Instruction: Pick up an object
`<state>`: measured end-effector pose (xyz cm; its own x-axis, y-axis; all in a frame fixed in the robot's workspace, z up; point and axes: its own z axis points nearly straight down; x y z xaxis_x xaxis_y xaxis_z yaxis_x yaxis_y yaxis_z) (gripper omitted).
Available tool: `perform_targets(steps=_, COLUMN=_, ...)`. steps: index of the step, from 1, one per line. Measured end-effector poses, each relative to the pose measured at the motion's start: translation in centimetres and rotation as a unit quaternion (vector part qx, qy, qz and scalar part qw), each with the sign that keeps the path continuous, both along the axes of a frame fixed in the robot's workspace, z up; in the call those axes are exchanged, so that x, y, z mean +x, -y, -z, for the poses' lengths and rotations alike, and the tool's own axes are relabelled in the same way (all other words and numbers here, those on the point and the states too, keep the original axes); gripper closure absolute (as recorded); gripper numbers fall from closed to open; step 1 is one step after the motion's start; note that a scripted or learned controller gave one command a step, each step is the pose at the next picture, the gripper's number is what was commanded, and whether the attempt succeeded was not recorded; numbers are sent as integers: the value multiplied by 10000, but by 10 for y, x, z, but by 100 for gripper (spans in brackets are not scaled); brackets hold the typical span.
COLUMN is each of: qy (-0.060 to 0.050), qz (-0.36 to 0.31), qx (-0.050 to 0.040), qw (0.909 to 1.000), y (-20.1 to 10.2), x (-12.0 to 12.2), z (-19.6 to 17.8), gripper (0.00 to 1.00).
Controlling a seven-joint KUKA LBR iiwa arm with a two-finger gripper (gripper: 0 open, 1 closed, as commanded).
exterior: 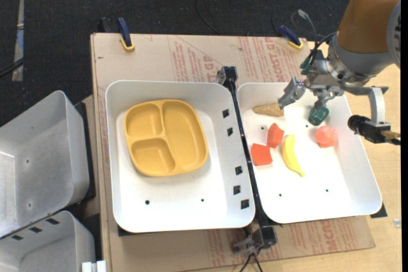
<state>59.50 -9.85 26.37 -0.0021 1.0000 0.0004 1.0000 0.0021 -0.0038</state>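
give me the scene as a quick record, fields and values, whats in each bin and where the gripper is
left bin: yellow tray, three compartments
right bin: banana, two orange pieces, pink piece, tan piece, teal piece
gripper: over the right bin's far end, fingers spread, nothing between them
nearest to gripper: tan piece and teal piece
task state: nothing picked up yet
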Motion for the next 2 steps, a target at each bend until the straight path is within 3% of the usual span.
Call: perform_targets(steps=2, qy=-28, qz=22, qx=4, qw=10000, y=17, x=0, z=121, gripper=0)
